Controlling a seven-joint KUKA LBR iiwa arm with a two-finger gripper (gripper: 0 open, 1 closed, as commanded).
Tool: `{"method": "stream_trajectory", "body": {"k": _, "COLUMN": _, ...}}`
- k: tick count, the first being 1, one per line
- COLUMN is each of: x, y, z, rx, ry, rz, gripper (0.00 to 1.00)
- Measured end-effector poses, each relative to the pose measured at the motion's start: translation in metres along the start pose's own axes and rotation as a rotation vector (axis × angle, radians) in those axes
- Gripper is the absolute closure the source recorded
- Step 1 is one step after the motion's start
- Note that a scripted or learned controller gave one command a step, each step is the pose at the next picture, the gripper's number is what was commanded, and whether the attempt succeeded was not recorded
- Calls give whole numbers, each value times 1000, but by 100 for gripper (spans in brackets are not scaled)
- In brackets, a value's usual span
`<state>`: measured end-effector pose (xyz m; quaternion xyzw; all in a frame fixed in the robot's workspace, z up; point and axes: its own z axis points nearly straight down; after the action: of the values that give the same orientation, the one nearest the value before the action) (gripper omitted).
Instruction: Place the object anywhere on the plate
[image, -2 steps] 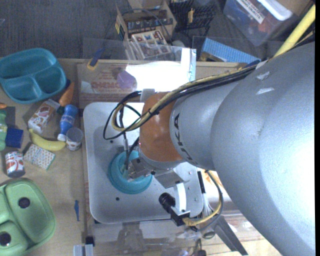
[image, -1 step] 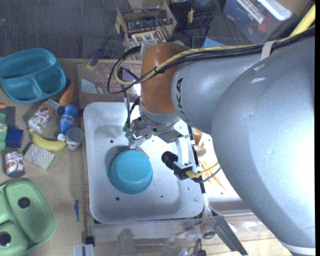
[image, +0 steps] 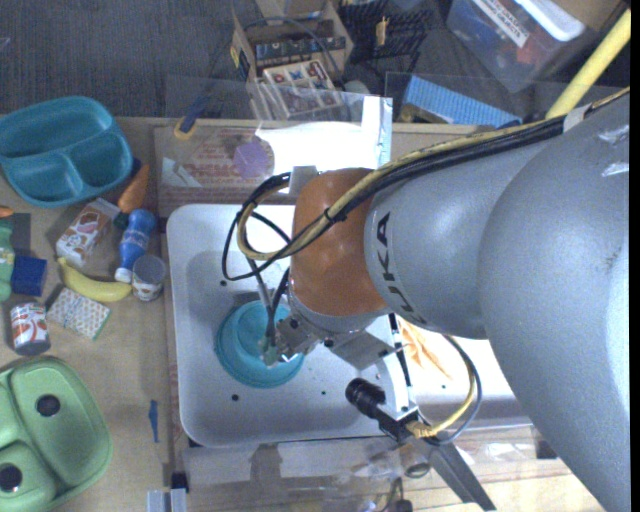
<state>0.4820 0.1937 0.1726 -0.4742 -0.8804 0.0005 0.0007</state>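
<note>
Below, we see the gripper down over the teal plate in the left white bin — whether it is spread or closed, or has anything in its grasp, we cannot tell, since the orange-banded wrist covers it. We cannot pick out the task's object. Off the bin's left edge, on the surface, lie a banana and a blue bottle.

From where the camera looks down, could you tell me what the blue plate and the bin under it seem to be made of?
The blue plate looks like moulded plastic: uniform teal colour, a smooth rounded rim and a soft sheen. The white bin seems to be plastic or painted sheet with a matte finish: flat, evenly white, with rounded corners and small dark holes. Neither can be settled by look alone.
</note>
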Motion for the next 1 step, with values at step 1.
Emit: {"method": "stream_trajectory", "body": {"k": 1, "x": 8, "y": 9, "z": 8, "rx": -2, "ry": 0, "rz": -654, "gripper": 100}}
